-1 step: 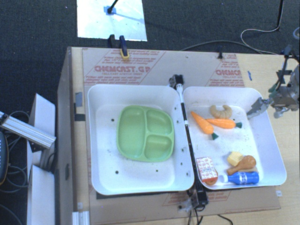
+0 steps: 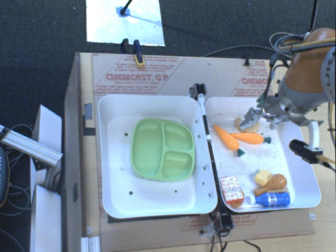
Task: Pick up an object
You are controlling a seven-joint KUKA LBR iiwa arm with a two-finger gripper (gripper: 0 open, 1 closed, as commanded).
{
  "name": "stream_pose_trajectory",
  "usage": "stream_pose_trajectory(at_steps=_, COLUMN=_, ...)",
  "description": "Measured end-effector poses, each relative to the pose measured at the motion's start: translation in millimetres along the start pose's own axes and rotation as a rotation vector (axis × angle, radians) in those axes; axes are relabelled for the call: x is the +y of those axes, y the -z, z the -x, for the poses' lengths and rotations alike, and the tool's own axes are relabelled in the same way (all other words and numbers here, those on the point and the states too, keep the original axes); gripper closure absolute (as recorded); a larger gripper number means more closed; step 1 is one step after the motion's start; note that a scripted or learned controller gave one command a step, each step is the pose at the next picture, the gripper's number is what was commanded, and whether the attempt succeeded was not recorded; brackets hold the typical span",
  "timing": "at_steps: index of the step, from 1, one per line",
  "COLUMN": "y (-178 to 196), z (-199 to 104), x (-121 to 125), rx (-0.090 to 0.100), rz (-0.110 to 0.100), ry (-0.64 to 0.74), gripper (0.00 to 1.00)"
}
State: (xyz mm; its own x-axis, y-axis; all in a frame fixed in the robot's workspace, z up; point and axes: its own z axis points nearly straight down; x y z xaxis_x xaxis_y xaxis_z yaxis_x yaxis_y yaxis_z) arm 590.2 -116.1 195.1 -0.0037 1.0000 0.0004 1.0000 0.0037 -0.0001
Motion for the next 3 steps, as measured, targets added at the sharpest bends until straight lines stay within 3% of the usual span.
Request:
stream_pose_trajectory(at_steps=1, y=-5, z=-11, x=8, rx=-0.001, rz=0.003, ry=0.001, gripper=0.00)
stream_pose_trajectory(at_steps=3, y=-88, z=-27, x=16, rx=-0.001, rz=0.005, ry=0.002, gripper=0.00)
